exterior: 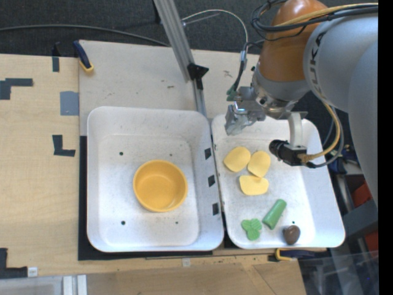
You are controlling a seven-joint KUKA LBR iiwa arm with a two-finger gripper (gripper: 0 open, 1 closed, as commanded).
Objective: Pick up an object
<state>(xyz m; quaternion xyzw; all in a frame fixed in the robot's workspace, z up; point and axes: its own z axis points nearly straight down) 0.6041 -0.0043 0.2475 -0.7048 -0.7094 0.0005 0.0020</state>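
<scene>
White plastic, both bins, shallow, set side by side on the bench w/ a dark strip where their rims meet. Left bin [101, 125]: we log one item, a round yellow plastic bowl [160, 185], upright, sitting a bit below the bin's centre, well apart from every wall.

Right bin [322, 217]: we count six small items. Three flat pale-yellow chip-like pieces [247, 171] lie clustered in the upper-middle part, edges touching or nearly so. Below them, a short green cylinder [274, 213], lying tilted, upper end toward the right. Just left of its lower end, a small green leafy-shaped toy [251, 228], touching or nearly touching the cyl.; we can't resolve which. Just right of the cyl.'s lower end, a small dark brown rounded lump [291, 233], near the bin's front rim.

Arm: grey w/ orange band, enters from the right, wrist over the top edge of the right bin. Two-finger metal gripper [236, 123] points down at the bin's upper-left corner, just above the chip cluster and apart from it. Finger spacing: we cannot tell at this res.; we see nothing between the fingers. Black cable fitting [288, 152] hangs beside the wrist, over the bin's right half.

Angled grey metal post [178, 39] crosses the bench top behind the bins.
</scene>
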